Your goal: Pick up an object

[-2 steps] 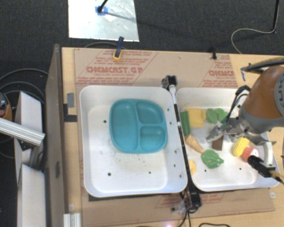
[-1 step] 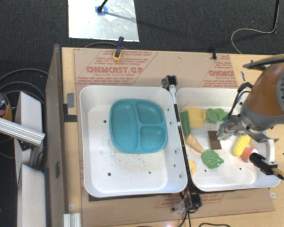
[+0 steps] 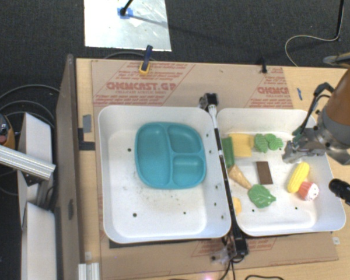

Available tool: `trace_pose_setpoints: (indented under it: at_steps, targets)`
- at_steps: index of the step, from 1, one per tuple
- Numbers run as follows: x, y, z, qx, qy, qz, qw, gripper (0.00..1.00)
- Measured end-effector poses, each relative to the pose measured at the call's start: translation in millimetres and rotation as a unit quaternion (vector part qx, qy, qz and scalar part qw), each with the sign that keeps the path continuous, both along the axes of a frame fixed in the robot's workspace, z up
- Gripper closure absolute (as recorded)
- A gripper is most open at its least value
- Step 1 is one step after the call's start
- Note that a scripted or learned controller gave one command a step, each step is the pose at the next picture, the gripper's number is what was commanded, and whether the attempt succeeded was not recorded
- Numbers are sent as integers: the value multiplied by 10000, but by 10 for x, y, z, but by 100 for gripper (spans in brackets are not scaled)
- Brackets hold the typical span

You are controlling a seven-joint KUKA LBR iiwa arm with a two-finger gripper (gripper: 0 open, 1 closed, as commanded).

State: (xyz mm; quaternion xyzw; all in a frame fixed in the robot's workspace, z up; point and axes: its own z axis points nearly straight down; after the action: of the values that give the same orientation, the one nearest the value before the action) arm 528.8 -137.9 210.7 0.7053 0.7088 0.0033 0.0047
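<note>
The gripper [image 3: 293, 150] hangs at 3 o'clock over the right bin [image 3: 332, 214]; whether it is clenched or released I cannot tell. Just below it, at its 5 o'clock, lies a yellow corn cob [image 3: 298, 176], with a red-and-white piece [image 3: 308, 190] touching its lower end. A brown block [image 3: 263, 172] sits at 9 o'clock from the cob. The left bin [image 3: 119, 214] holds 1 teal divided plate [image 3: 170, 155].

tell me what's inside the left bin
A teal divided plate lies in the left bin, its compartments bare. Whatever is under the plate is covered.
</note>
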Motion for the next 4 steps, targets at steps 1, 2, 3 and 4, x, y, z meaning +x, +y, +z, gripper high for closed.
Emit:
trace_pose_setpoints:
  at_steps: [1, 2, 3, 4]
  targets:
    - [-12, -1, -61, 7, 43, -10, 10000, 0]
    - [-158, -23, -1305, 16, 55, -26, 10000, 0]
    - [606, 200, -1250, 9, 13, 19, 10000, 0]
    - [-69, -5, -1270, 10, 79, -38, 10000, 0]
